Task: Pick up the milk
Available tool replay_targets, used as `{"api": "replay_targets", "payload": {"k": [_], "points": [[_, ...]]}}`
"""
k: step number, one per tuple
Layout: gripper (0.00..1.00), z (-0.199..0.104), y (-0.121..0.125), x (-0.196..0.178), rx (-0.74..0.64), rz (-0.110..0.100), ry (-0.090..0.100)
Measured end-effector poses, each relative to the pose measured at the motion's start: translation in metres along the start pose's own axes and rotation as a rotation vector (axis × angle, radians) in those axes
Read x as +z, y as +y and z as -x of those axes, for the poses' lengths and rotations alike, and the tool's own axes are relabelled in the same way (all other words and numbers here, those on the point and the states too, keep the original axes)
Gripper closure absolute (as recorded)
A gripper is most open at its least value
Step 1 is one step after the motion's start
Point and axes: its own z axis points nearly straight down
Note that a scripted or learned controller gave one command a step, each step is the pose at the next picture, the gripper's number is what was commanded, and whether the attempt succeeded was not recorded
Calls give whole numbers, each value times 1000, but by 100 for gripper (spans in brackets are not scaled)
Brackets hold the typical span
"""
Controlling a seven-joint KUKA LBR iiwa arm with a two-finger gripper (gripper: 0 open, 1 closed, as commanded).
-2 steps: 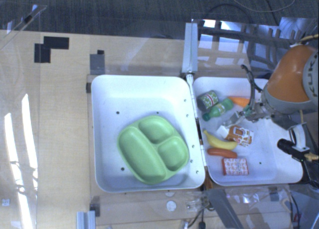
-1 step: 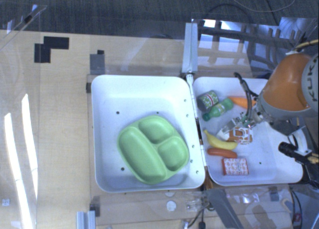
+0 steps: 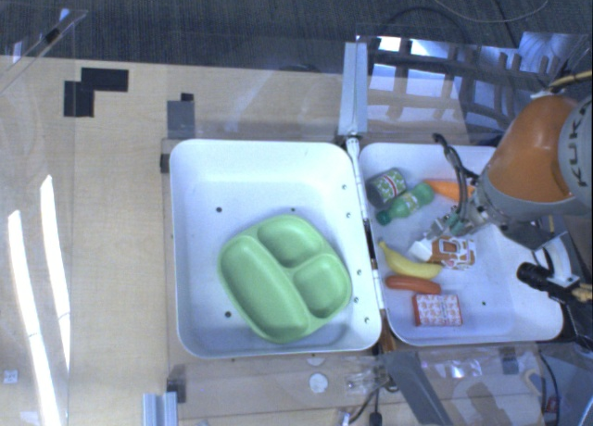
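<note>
The milk [image 3: 448, 251], a small carton, lies in the right bin [image 3: 533, 322] with its white cap end [image 3: 422, 250] pointing left, its long axis running left to right. We see the tool [image 3: 460, 221] just at its far edge, but we cannot tell how far open it is. A banana [image 3: 409, 260], a sausage [image 3: 412, 283], a red packet [image 3: 436, 308], a green bottle [image 3: 404, 204], a can [image 3: 386, 183] and a carrot [image 3: 445, 189] crowd around; the left bin [image 3: 199, 230] holds a green divided tray [image 3: 283, 276].

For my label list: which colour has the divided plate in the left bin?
Light green, seen clearly in the camera view: divided plate.
</note>
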Motion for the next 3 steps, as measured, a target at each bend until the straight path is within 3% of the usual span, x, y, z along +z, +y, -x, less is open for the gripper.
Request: {"api": "replay_targets", "payload": {"k": [1,2,3], "points": [[100,-15,-40,-2,-61,17,-20],[0,-11,-44,-1,-54,13,-27],[0,-20,-40,-2,-132,11,-29]]}}
